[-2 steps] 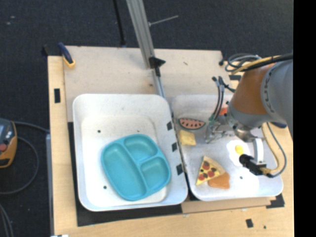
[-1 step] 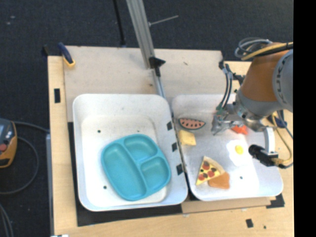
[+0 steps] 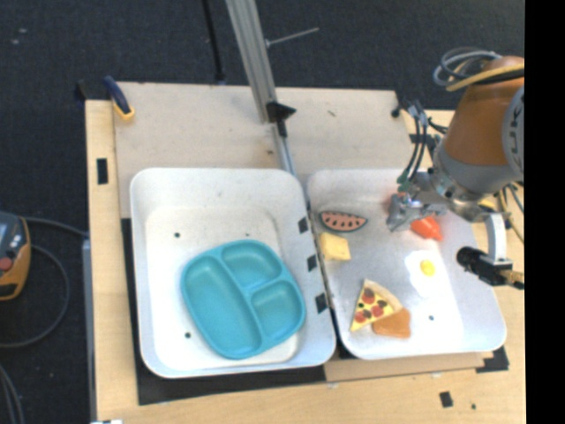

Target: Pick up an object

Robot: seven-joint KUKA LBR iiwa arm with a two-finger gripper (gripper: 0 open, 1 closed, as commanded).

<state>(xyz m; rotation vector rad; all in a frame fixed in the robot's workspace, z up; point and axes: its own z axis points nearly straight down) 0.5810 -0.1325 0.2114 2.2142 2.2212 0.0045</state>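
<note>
In the right bin [image 3: 472, 325], my gripper [image 3: 400, 212] hangs low over the back part, the arm reaching in from the right. A small orange-red piece [image 3: 428, 228] lies just to the right of the gripper, close to it or touching; I cannot tell which. A watermelon slice [image 3: 342, 221] lies to the gripper's left, with a yellow cheese block [image 3: 335, 249] in front of that slice. A fried egg [image 3: 424, 271] rests in the middle of the bin. Near the front lies a pizza slice [image 3: 378, 308].
The left bin [image 3: 154, 201] bears a blue divided plate [image 3: 243, 298]. A grey metal post [image 3: 252, 47] rises behind the bins, its foot near the gap between them. A blue-and-yellow clamp [image 3: 118, 98] sits at the bench's back left corner.
</note>
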